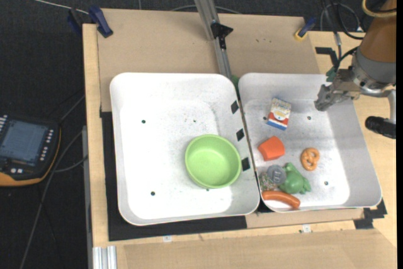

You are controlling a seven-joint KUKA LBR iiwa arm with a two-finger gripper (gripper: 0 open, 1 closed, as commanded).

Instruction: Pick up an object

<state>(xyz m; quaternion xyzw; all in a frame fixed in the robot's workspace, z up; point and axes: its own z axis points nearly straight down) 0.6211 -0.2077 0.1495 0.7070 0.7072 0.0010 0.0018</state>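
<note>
At the far left we see a handheld pendant (25, 149) lying on the dark floor, well apart from the bench (157, 41). On the bench, the left bin (132, 104) holds a green bowl (213, 160), upright, toward its near right corner. A metal rail (203, 0) slants down from the top edge and ends between the two bins, where black clips sit along their shared rims.

In the right bin (352, 154) we find the things to pick. A small carton (279, 113) with red and blue print lies near the middle. Below it sits an orange block (272, 148). Right of the block, and apart from it, lies a pretzel (310, 159). Near the front rim a grey lump (273, 177) touches a green toy (295, 179), and an orange sausage (281, 200) lies just below them, along the rim.

The gripper (325, 99) hangs over the bin's far right part, right of the carton and apart from it. We see nothing between its fingers, which look pressed close together, though at this size we cannot tell for sure. The arm (378, 47) rises behind it to the right edge.
</note>
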